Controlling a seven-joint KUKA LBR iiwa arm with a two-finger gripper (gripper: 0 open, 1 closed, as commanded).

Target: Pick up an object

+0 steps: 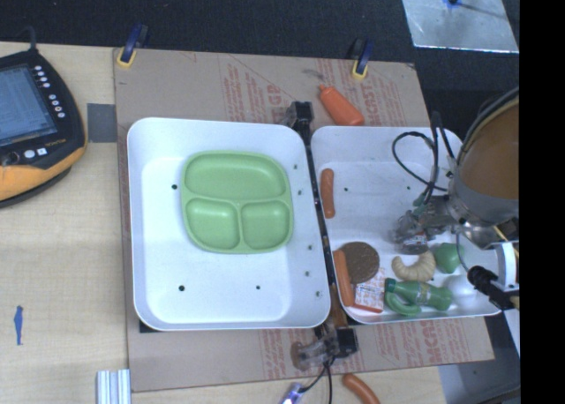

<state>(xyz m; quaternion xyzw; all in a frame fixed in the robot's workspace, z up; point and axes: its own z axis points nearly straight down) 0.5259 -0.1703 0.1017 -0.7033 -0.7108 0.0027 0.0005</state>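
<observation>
The right bin [371,160] holds several toy foods. A thin orange sausage [327,192] lies near its left wall and a brown round cookie [359,260] sits lower down. Beside the cookie are an orange carrot [340,268] and a red and white packet [367,296]. A beige curved pastry [415,265], a green bottle [417,296] and a small green piece [447,258] lie at the front right. My gripper [418,224] hangs low in this bin, just above the pastry, with black cables looping behind it. The arm [490,164] covers the bin's right side.
The left bin [159,296] holds a green divided plate [237,200]. On the cardboard lie an orange carrot [340,107] behind the bins and another orange piece [362,387] in front. A teach pendant [31,124] rests at the far left.
</observation>
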